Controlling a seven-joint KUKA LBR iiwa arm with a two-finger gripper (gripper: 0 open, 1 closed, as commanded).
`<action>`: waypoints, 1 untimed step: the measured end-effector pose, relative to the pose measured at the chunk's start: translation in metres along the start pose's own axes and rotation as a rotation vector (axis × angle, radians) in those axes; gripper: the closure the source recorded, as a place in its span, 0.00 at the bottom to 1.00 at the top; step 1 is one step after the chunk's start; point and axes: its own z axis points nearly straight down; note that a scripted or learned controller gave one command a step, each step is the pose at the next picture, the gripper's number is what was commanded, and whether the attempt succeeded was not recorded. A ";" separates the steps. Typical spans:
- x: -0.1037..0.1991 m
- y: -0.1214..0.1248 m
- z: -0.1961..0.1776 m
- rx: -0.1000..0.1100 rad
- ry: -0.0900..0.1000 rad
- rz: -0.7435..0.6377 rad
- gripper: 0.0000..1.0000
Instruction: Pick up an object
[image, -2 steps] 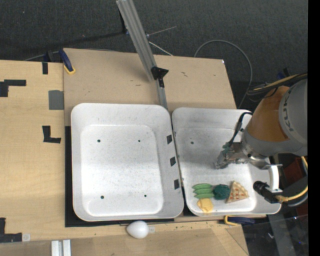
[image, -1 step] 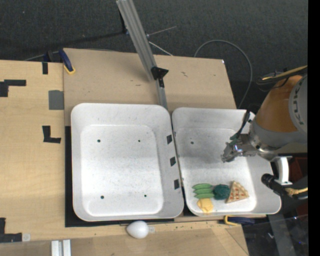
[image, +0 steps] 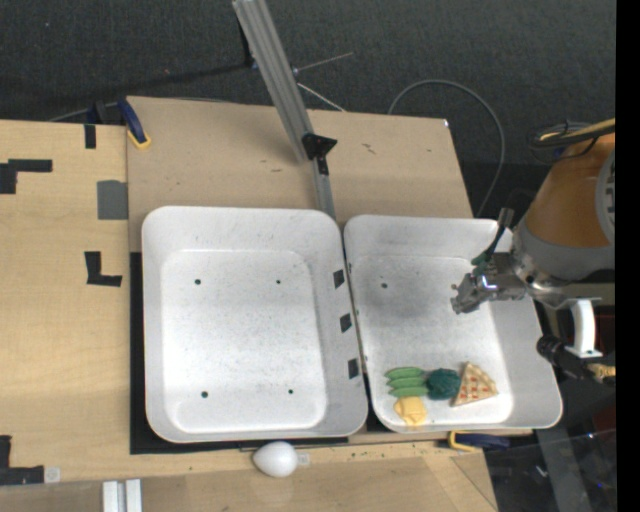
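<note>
The end effector (image: 468, 297) hangs over the right bin (image: 400, 250), near that bin's right wall and about midway along it, its dark metal tip pointing toward the bin's middle; whether its fingers are spread or pressed together cannot be told from this slant, and nothing is seen between them. Behind it the arm (image: 570, 215) reaches in from the desk's right edge, its orange band bulking above the grey wrist and covering part of the bin's right rim. The things to pick lie well apart from the end effector, bunched along the right bin's near wall: a toy pizza slice (image: 474, 385) toward the near right corner, a dark green broccoli-like piece (image: 441, 381) just beside it, a green pea pod (image: 405, 377) next along, and a small yellow piece (image: 410, 408) touching the near rim below the pod. The left bin (image: 240, 225) sits edge to edge with the right one. A white egg-shaped object (image: 275, 459) rests on the desk (image: 230, 150) outside the bins, against the left bin's near edge. A grey metal rod (image: 290, 95) slants down from the far side to where the two bins meet.
</note>
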 end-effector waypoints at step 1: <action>0.001 0.006 -0.043 0.000 0.000 0.000 1.00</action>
